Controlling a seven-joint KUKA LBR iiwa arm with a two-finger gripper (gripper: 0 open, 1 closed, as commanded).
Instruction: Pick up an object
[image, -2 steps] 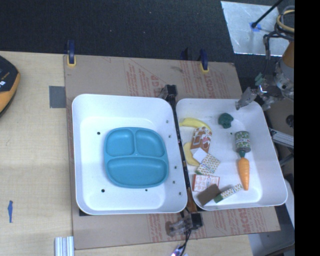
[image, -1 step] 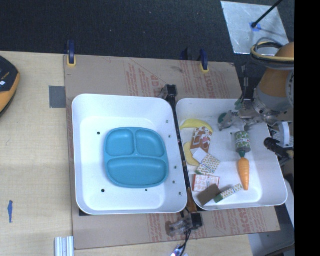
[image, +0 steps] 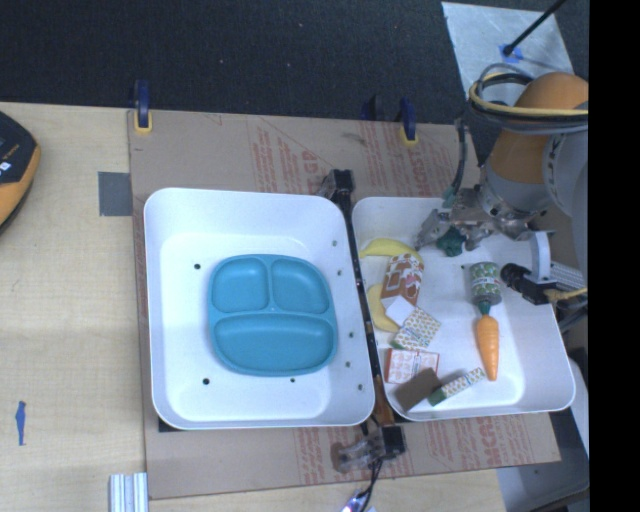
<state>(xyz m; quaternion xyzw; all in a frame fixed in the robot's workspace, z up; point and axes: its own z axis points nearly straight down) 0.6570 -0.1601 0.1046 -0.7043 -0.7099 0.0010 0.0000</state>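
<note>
My gripper (image: 455, 232) hangs low over the far end of the right bin (image: 545, 385), and there is a small dark green thing right at its tip, but I cannot tell whether it is actually held. Below it, in that bin, lie a yellow banana (image: 386, 247), a brown and white carton (image: 402, 278), a small can (image: 485, 283), an orange carrot (image: 487, 345) just beneath the can, and a few patterned packets (image: 415, 328) toward the near wall. The left bin (image: 170, 400) holds a blue divided plate (image: 272, 313), well apart from my arm.
</note>
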